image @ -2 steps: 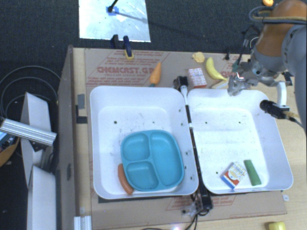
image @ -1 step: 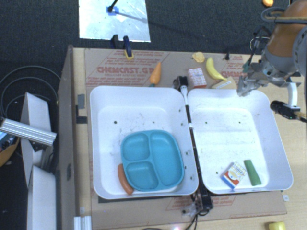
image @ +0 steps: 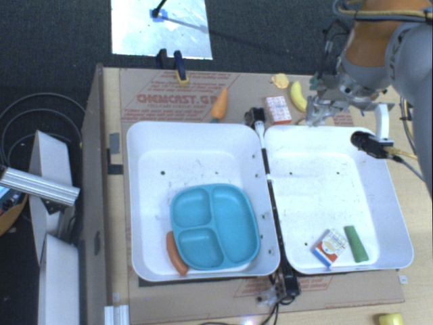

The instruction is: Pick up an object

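Grey-armed, the gripper (image: 318,114) hangs over the right bin's (image: 385,202) far edge, whether wide or narrow I cannot tell, holding nothing visible, while the likeliest targets, a small carton (image: 329,247) and green block (image: 356,243), lie together near that bin's near-right corner.

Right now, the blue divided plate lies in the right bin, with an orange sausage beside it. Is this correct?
Not quite. The blue divided plate lies in the left bin, not the right one; the camera view shows this. The orange sausage is indeed beside it.
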{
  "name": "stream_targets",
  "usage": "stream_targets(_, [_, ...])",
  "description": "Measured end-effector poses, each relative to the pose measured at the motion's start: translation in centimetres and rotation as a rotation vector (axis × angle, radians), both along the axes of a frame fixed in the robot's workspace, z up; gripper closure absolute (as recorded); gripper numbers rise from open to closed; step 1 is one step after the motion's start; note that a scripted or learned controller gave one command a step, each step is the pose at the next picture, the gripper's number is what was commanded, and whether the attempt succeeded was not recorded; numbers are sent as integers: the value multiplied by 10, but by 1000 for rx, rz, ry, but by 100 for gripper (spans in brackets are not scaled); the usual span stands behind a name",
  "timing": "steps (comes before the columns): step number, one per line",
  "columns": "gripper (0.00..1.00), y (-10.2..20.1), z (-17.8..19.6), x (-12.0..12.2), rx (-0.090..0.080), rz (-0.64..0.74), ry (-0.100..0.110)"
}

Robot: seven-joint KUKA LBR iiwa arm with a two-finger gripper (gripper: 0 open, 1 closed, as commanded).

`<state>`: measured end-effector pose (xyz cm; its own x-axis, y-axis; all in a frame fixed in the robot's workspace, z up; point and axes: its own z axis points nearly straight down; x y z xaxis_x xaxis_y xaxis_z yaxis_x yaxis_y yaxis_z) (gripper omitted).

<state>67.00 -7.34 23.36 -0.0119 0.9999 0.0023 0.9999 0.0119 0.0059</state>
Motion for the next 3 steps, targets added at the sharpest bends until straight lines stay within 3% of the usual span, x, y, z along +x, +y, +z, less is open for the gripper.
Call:
stream_targets(2, [100,-94,-18,-1,-5,-14,1])
stream_targets(3, [100,-77,6,0,-3,-6,0])
